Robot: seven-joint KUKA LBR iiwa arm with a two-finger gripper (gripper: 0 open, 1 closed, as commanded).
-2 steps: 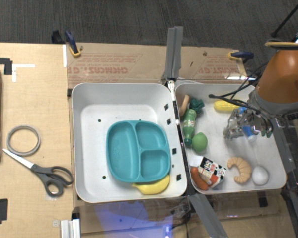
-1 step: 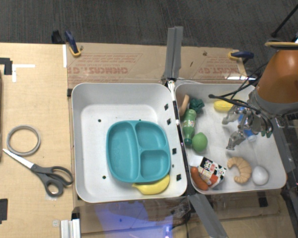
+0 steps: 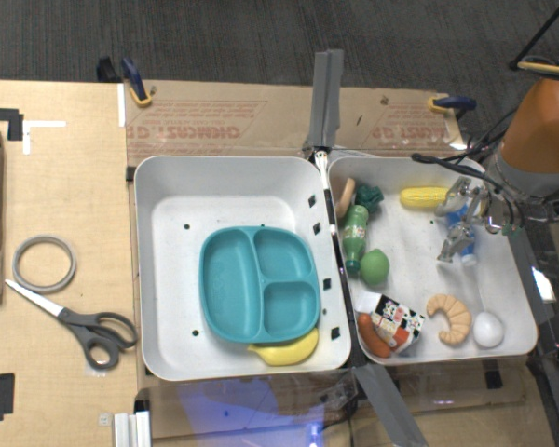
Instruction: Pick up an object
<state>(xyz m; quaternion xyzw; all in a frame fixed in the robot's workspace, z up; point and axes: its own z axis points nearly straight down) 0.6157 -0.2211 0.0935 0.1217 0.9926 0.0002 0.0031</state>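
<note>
The grey two-finger gripper [image 3: 458, 240] hangs low over the upper right part of the right-hand white plastic bin [image 3: 512, 343], its metal fingers pointing down and slightly toward the camera's left. Whether anything sits between them, or how wide they stand, cannot be told: the tips are small and blurred against the white floor.

Judged nearest candidate: the yellow toy corn cob [image 3: 422, 196], lying just beside the gripper, up and to the camera's left of it. Its long axis runs roughly left to right across the view, close to parallel with the bin's far wall; the paler end points toward the gripper, the other toward a green leafy toy [image 3: 367, 196].

Second candidate: the tan plastic croissant [image 3: 450, 318], near the bin's front wall, below the gripper in the view. It is a curved piece, horns toward the bin's front and left, with a white egg [image 3: 487, 329] just beside it.

A grasp on the cob would likely call for the fingers to close across its short width.
</note>
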